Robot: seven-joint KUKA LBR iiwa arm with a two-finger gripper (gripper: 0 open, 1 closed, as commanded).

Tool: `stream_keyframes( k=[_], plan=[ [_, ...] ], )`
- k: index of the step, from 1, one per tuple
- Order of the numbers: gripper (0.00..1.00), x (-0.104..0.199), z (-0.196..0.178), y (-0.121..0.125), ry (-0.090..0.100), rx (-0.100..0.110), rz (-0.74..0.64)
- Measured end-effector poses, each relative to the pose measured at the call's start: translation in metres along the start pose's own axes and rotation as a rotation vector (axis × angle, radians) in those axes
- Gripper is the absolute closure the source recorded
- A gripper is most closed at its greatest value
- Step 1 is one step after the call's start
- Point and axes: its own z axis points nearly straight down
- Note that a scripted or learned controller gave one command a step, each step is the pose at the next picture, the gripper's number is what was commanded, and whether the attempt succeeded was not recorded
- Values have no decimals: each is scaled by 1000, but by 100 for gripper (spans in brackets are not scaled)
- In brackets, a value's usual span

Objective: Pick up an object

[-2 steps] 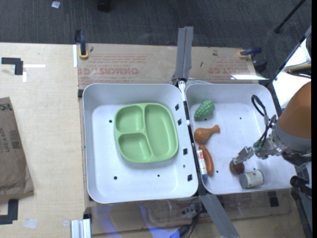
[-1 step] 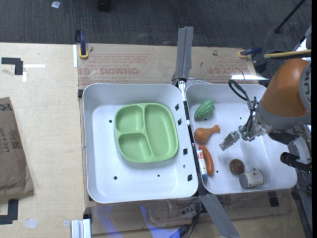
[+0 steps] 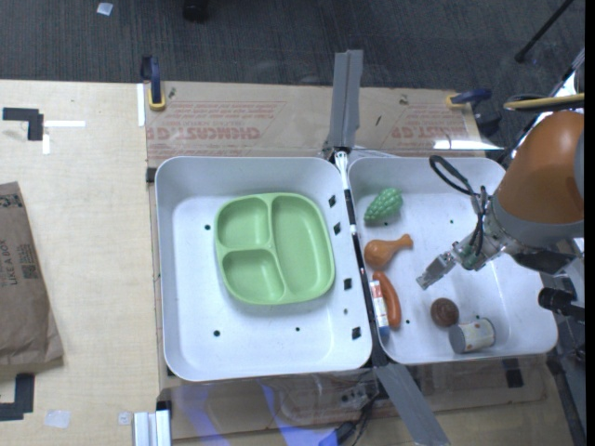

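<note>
A small can (image 3: 472, 334) lies beside a brown ball (image 3: 443, 312). Just above that ball the gripper (image 3: 435, 272) hovers; whether it is spread is unclear. Nothing is lifted yet.

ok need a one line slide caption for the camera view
KUKA arm's end effector hovers over the right bin of toy food, beside a left bin holding a green divided plate.

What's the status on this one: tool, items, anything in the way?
Tool over right white bin, nothing between fingers. Brown round ball, grey can just below it. Orange drumstick toy left, apart.
</note>
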Motion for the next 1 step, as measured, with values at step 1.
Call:
stream_keyframes(
  k=[1],
  plan=[
    [0,-1,42,-50,1,0,127]
  ],
)
